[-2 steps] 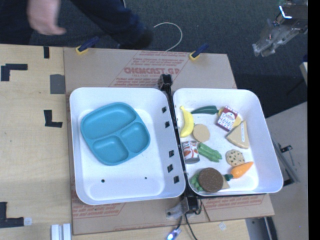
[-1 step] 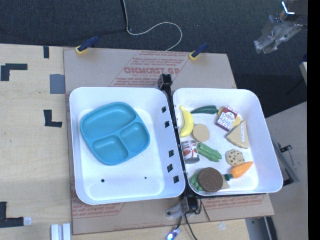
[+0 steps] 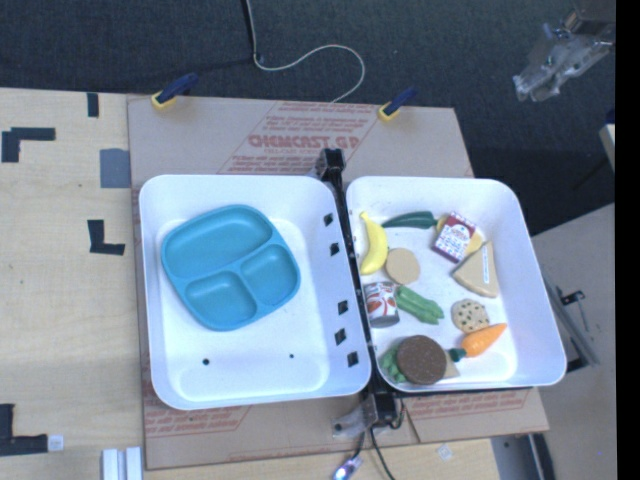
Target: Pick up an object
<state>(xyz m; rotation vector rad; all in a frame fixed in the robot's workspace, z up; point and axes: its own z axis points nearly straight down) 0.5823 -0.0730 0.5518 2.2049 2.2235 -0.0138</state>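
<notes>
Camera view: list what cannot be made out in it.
- Hand, top right: blurred and cut by the frame's upper edge, so its finger state is unreadable.
- Small red box in the right bin: label print too small to read.
- Can: label too small to read.
- Green item beside the burger: mostly hidden under it, so its identity is unclear.
</notes>
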